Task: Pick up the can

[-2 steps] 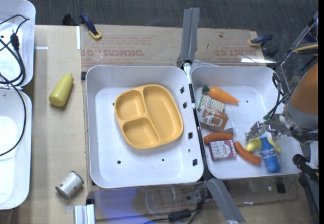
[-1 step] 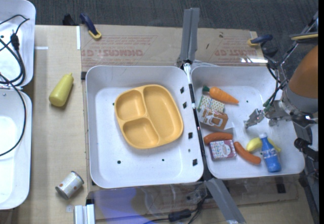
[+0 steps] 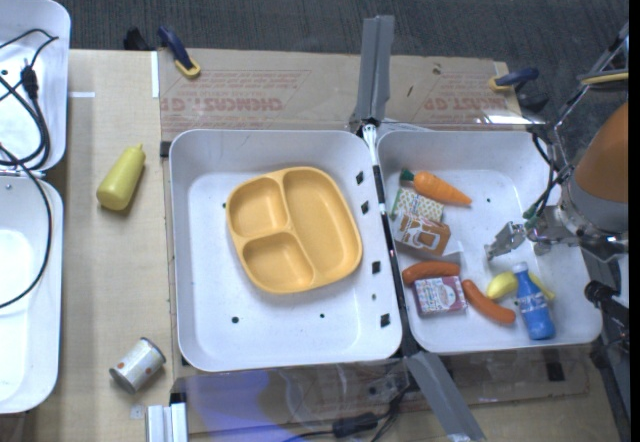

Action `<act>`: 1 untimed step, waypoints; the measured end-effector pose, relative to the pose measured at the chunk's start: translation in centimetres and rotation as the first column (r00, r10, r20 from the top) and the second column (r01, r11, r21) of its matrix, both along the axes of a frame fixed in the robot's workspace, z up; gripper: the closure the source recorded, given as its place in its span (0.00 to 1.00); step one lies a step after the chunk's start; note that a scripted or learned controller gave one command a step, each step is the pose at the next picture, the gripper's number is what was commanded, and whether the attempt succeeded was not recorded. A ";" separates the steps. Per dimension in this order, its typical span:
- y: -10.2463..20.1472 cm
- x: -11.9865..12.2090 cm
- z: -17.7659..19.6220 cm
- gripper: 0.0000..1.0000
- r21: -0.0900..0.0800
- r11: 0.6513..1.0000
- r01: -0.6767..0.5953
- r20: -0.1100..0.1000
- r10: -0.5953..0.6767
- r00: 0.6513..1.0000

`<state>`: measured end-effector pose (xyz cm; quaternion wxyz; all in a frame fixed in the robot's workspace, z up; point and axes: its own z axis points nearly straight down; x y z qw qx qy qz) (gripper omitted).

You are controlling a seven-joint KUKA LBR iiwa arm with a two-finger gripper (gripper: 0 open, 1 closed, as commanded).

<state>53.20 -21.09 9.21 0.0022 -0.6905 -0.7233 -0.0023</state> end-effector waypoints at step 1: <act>0.0 0.0 0.0 0.00 0.000 1.000 0.000 0.000 0.000 1.000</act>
